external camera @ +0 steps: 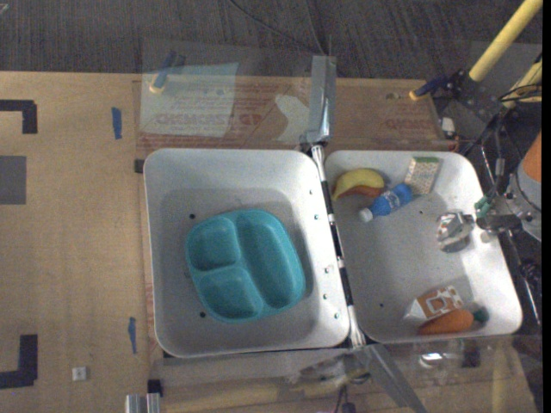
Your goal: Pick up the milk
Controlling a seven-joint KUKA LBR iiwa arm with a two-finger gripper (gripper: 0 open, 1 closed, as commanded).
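The milk (439, 302) is a small white and brown carton lying near the front right corner of the right bin (392, 269). An orange carrot (448, 321) lies against its front side. My gripper (453, 231) is a silvery shape over the right side of that bin, reaching in from the right. It hovers well behind the milk, apart from it, and nothing shows in its grasp.
A yellow banana (360, 181), a blue bottle (387, 203) and a small green-patterned box (423, 174) lie along the back of the right bin. The left bin (172, 188) holds a teal divided plate (246, 265). A metal divider (331, 239) separates the bins.
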